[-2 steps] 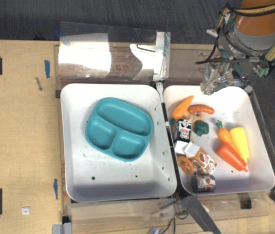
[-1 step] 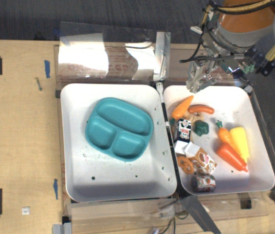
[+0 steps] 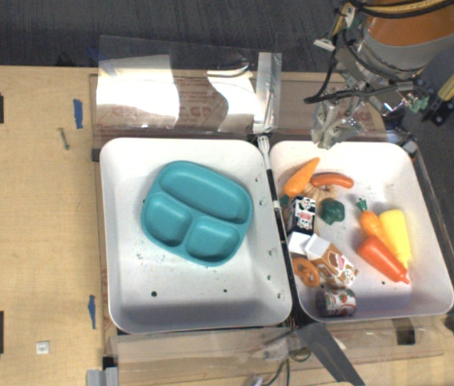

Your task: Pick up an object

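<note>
toy carrot (image 3: 300, 176) lies at the right bin's (image 3: 431, 215) upper-left corner, long axis slanting toward the far rim, just below and left of the gripper (image 3: 329, 131), whose state i cannot tell.

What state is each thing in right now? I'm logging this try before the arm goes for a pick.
Gripper: above the right bin's far rim, holding nothing.
Teal divided plate: flat in left bin, compartments bare.
Yellow corn: lying in right bin.
Small can: on its side at the near rim.
</note>
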Motion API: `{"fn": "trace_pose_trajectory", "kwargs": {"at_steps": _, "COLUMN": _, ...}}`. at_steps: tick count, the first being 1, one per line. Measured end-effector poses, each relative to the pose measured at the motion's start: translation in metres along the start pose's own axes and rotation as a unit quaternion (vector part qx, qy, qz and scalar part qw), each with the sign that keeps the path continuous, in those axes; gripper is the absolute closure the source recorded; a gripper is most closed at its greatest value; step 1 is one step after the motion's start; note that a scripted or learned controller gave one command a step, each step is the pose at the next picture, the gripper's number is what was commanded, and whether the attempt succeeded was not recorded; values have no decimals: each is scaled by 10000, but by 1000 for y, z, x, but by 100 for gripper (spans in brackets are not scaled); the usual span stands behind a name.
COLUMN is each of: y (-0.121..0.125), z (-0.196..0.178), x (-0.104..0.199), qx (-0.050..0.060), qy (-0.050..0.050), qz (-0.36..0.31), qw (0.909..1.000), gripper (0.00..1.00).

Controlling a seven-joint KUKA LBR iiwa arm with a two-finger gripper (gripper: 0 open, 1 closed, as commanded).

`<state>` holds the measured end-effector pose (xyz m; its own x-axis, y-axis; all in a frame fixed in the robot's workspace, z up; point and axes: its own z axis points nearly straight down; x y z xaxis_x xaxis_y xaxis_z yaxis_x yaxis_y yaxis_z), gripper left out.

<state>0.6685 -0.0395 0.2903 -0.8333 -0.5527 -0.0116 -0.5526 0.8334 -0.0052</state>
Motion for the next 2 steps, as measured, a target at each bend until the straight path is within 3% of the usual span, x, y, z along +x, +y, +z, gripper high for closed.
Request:
{"fn": "trace_pose_trajectory", "kwargs": {"at_steps": 1, "y": 10, "z": 17, "x": -6, "qx": -23, "qy": 29, "qz": -638, "qw": 9980, "gripper": 100}}
{"fn": "trace_pose_trajectory", "kwargs": {"at_steps": 2, "y": 30, "z": 7, "x": -13, "qx": -14, "qy": 11, "qz": -1107, "qw": 9938, "gripper": 100}}
